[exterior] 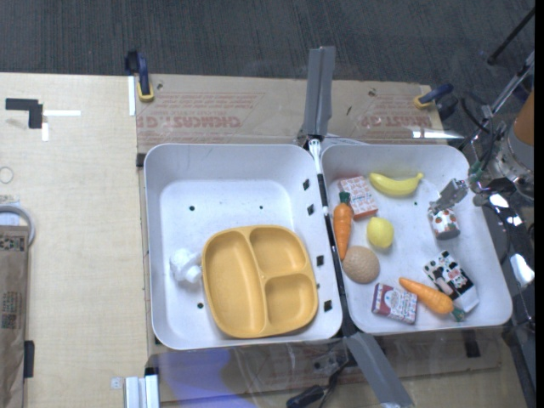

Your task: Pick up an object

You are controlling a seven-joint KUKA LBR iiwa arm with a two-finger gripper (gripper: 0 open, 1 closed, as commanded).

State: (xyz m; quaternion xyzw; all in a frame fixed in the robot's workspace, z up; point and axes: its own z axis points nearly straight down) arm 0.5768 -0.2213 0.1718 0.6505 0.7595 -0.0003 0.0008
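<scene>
Two carrots lie in the right bin: one at the front beside a cow-print carton, the other along the left wall. Farther back, the claw hangs above a small red-and-white object; its grip cannot be told. A banana lies at the rear.

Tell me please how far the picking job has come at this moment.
Nothing looks picked yet. The banana, the lemon, both carrots and the small boxes lie on the floor of the right bin. In hand: the pincer is low in that bin, just above a small white and red object; whether it grips it is unclear. Left: a sure grasp and the lift.
</scene>
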